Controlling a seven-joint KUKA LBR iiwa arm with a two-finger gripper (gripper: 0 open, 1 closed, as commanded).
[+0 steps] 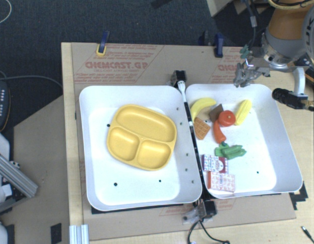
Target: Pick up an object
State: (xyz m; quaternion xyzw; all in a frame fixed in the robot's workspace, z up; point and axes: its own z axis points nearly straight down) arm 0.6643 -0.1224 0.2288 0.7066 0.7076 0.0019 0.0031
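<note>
The hand (244,75) hangs at the upper right of the frame, above the far rim of the right bin (279,151); whether it is open or closed I cannot tell, and nothing shows in it. In that bin's left half lie a banana (202,106), a waffle (201,128), a tomato (227,118), a corn cob (242,112), a carrot (218,132), a green vegetable (230,151) and a small red-and-white carton (218,174). The left bin (96,177) holds a yellow divided plate (142,136). Both bins sit on the desk (75,136).
</note>
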